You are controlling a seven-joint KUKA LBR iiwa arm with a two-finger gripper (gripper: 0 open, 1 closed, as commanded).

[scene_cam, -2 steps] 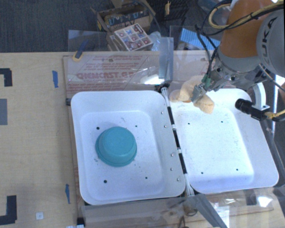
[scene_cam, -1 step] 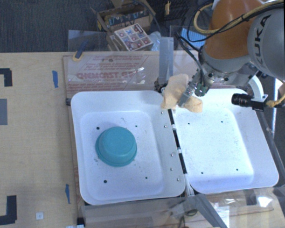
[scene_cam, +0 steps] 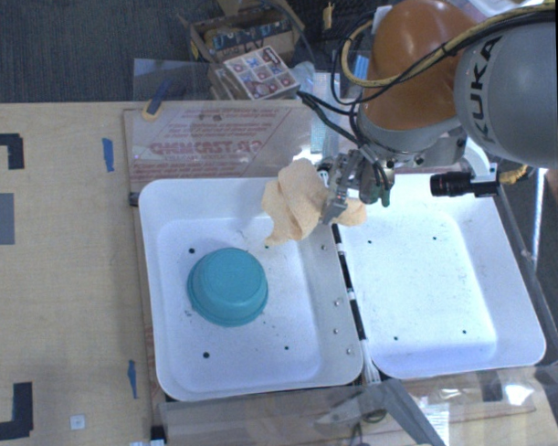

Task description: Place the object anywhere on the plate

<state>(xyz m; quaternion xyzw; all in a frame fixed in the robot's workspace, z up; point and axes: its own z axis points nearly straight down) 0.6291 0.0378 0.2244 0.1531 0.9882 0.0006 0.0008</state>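
One tan cloth hangs lengthwise downward, clamped in the end effector above the bins' divider.

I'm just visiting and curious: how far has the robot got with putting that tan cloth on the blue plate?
Done so far: the tan cloth looks lifted, hanging at the gripper over the top of the divider between the two bins. In hand: it seems to be mid-carry, its lower edge drooping into the left bin. Left: the blue plate, lower in that bin, has nothing on it, so the cloth must travel there and be released.
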